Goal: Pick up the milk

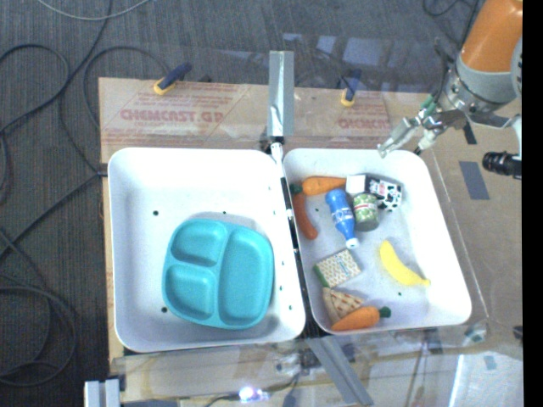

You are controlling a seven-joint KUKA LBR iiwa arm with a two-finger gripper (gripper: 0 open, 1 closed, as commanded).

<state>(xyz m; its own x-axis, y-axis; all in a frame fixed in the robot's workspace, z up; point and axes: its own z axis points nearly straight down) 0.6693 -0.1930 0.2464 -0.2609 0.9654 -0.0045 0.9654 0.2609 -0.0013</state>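
White with black cow patches, the milk carton [385,192] sits at the far end of the right bin [447,227], tipped among its neighbours, touching a small green-labelled can [366,211] with a blue bottle [341,216] just beside that. And up above the bin's far right corner hangs the hand [407,136], fingers spread apart, nothing between them, well short of the carton and not yet over it. By the look of it, this is a toy carton: light, stiff-sided, boxy, probably a bit slick on its printed faces, so the sensible hold is across two flat opposite sides, not over the gabled top. The trouble is the crowd; the can presses in on one side, so a finger coming down there may nudge it or the bottle rather than slide in cleanly. Elsewhere in that bin lie two carrots [325,186] at the far and left side, a banana [399,265] toward the right, a waffle-like square [338,267] and another carrot [356,316] at the near edge. Over in the left bin [136,185], a turquoise divided plate [221,271] rests alone. Both bins are smooth, shallow white plastic, so things will skate if bumped. They stand on a brownish board worktop [195,113] held by yellow clamps, with dark carpet and loose black cables [59,49] around it.
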